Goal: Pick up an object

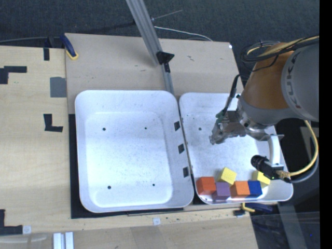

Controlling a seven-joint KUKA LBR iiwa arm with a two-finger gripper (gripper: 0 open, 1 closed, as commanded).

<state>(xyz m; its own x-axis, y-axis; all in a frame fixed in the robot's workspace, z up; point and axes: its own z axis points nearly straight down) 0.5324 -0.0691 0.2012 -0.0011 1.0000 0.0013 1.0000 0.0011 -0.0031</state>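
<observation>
The gripper (218,136) hovers above the right bin (202,113), fingers unreadable, blocks (228,185) clustered beyond its reach.

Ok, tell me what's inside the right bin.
Along the near edge of the right bin lie an orange block, a purple block, a yellow block, another orange block and a blue block. The gripper and arm cover part of the floor.
</observation>
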